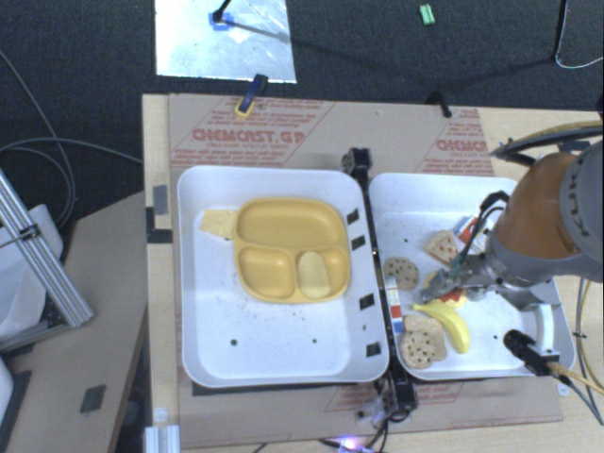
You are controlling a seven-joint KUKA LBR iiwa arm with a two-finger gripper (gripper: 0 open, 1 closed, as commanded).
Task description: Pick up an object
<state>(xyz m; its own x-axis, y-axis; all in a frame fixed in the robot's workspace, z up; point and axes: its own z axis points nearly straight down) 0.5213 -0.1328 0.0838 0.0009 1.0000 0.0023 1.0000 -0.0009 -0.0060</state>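
Cardboard-topped bench (283, 130) on dark carpet (75, 55)

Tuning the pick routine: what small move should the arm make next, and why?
Probably a short drop straight down. The gripper hovers in the right bin just above the banana, with cookies crowding its left, so descending there seems the likeliest way to catch the banana.

Grey arm (557, 215) from the right, claw (451, 283) low, wrist bent leftward.
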